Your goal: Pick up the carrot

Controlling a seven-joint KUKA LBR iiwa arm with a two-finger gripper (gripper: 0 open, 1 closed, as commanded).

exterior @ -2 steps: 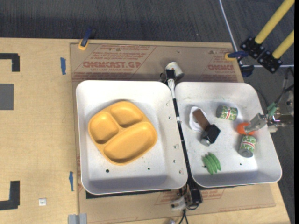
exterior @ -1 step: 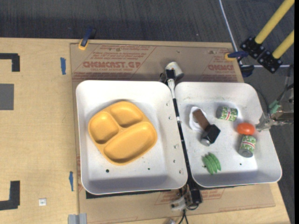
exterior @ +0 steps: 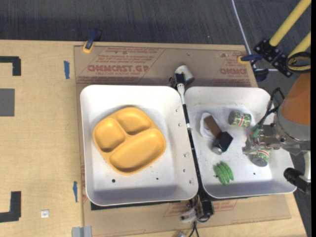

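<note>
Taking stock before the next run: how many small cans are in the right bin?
2. One can lies near the right bin's far side; another can sits under the claw, partly hidden. The arm may hide more.

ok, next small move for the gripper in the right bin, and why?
Probably a short straight lift. The gripper hangs low over a small can near the right wall of the right bin, with a second can, a black block and a green item nearby. I cannot tell which item is the target; rising should uncover what lies under the arm.
</note>
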